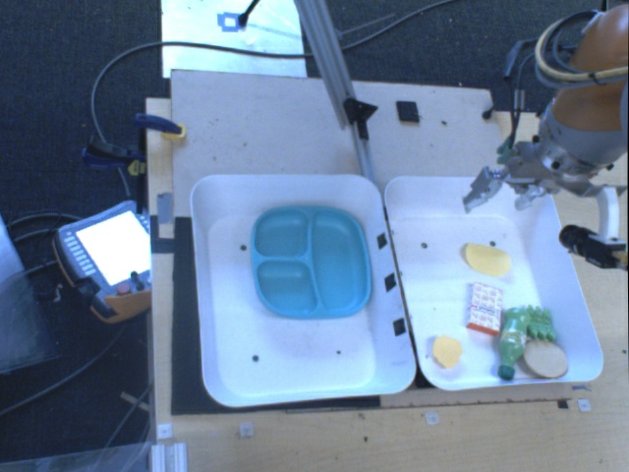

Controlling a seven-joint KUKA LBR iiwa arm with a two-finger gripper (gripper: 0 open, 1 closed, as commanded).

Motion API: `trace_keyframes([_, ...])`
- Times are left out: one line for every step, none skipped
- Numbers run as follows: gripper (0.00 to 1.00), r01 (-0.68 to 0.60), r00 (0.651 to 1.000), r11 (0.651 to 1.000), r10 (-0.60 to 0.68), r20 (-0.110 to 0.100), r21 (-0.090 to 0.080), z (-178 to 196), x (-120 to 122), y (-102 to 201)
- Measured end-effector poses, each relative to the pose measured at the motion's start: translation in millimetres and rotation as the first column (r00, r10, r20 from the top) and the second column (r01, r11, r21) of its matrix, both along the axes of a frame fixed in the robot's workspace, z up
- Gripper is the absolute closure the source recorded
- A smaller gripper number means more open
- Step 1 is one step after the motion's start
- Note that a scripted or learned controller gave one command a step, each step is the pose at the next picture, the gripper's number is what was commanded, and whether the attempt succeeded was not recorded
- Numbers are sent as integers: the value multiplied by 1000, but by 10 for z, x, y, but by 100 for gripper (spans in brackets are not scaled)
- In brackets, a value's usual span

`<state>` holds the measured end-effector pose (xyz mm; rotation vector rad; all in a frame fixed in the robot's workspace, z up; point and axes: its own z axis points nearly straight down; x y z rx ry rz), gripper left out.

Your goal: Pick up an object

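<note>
- Over the right bin's (560,293) far edge, I see the gripper (503,189) with fingers apart, holding nothing.
- I'd bring it down onto the yellow piece (487,259) just below, closing across its short width.
- That piece lies flat mid-bin; its long axis runs left-right.

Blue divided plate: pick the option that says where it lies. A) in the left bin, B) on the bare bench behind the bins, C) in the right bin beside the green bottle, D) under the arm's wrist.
A: the blue divided plate lies flat on the floor of the left bin, while the green bottle and the other small items are in the right bin.
</note>
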<state>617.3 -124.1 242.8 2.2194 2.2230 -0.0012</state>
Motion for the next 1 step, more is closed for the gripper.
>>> trace_keyframes([0,1,1000,1000,-1,-3,1,-606,-60,39])
